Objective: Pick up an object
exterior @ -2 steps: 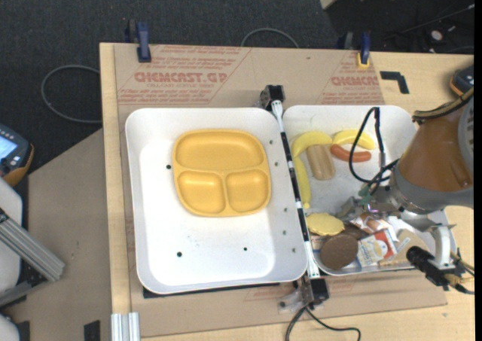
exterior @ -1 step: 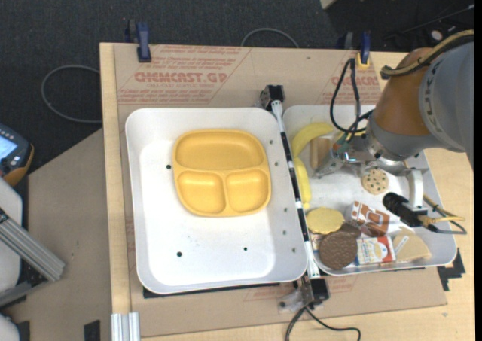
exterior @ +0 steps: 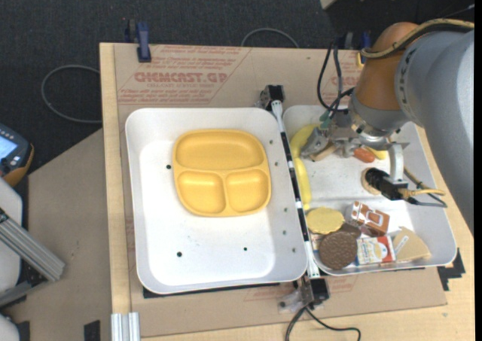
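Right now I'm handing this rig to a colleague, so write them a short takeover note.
Gripper: low in the right bin, at its far end beside the banana; nothing seen between its fingers.
Things: yellow divided plate in the left bin; brown cookie, yellow disc and small packets at the right bin's near end.
Done: nothing lifted.
Left: grasp and raise one object.

Red print showing on brown board [exterior: 188,76] behind left bin: "CHEMCAST GP" legible, repeating in smaller lines, unreadable. Packet [exterior: 370,218] lettering in right bin blurring, illegible.
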`<action>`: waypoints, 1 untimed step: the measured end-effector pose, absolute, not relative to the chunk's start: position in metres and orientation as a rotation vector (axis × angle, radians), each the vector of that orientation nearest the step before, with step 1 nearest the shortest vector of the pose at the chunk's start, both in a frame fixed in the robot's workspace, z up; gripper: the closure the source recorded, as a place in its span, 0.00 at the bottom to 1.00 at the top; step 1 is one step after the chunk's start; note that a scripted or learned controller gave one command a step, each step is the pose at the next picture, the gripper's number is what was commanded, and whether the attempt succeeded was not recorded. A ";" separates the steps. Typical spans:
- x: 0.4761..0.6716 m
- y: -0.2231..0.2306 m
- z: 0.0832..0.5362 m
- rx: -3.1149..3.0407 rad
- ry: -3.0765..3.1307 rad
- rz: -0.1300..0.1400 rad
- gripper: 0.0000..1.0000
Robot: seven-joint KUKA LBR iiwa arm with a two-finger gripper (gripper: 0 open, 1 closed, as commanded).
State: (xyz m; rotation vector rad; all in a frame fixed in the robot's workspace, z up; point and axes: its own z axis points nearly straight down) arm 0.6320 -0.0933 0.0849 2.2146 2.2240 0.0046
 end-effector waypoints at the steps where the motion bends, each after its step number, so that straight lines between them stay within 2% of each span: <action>1: 0.659 -0.100 0.084 2.234 2.249 -0.054 0.00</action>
